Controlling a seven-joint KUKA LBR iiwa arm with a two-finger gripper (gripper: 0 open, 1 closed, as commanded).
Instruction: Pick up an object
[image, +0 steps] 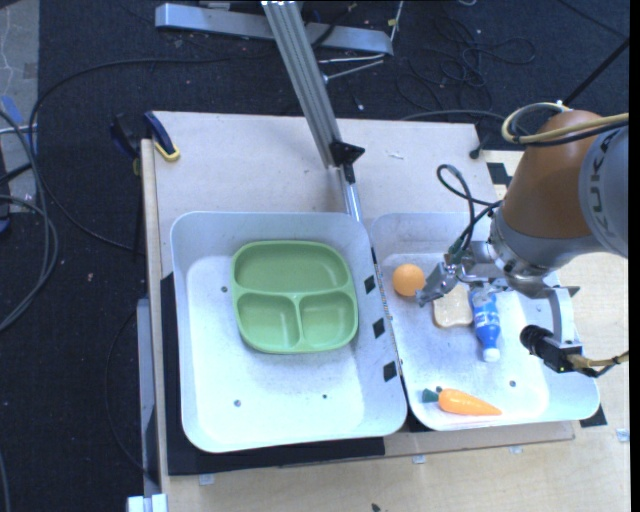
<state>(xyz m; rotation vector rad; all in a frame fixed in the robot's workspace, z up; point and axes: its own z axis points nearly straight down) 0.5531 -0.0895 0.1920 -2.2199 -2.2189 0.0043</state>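
Observation:
In the right bin (560, 400) lie an orange ball (407, 279), a slice of toast (450, 314), a blue bottle with a white cap (485, 322) and an orange carrot (466, 403). My gripper (460, 290) hangs low over the bin's middle, just above the toast's far edge, between the ball and the bottle. It looks open, with one grey finger (437, 288) beside the ball and nothing held between the fingers. The wrist hides part of the bottle's top.
The left bin (200, 400) holds a green divided plate (296, 296). A slanted metal pole (312, 85) rises behind the bins. Cables trail from the wrist past a black fitting (545, 345) over the right bin's right side.

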